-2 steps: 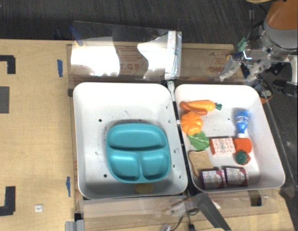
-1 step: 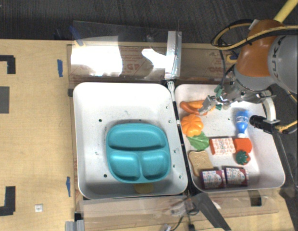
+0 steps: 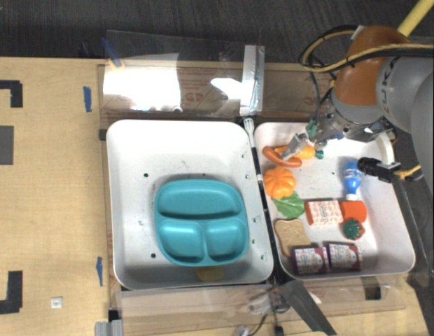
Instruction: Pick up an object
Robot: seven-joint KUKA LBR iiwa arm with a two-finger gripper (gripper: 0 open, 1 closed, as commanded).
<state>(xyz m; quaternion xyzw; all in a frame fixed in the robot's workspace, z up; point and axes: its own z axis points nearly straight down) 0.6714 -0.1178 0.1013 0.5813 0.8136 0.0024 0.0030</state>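
Observation:
In the right bin (image 3: 402, 254) lie several toy foods. A curved orange carrot-like piece (image 3: 281, 158) rests at the bin's far left corner, with a small yellow-orange bit (image 3: 309, 152) beside it. My gripper (image 3: 303, 143) reaches down from the right and sits right over that end of the piece. The grey arm with its orange band (image 3: 364, 54) hangs above the bin's far edge. An orange pumpkin (image 3: 280, 182) sits just in front of the carrot-like piece, with a green leaf (image 3: 290, 206) below it.
The right bin also holds a bread slice (image 3: 292, 234), two dark cans (image 3: 326, 258), a red-and-white box (image 3: 323, 212), a blue-and-white bottle (image 3: 351, 176) and an orange block (image 3: 353, 210) with a green-topped piece (image 3: 353, 229). A teal divided plate (image 3: 201, 220) lies in the left bin (image 3: 126, 159).

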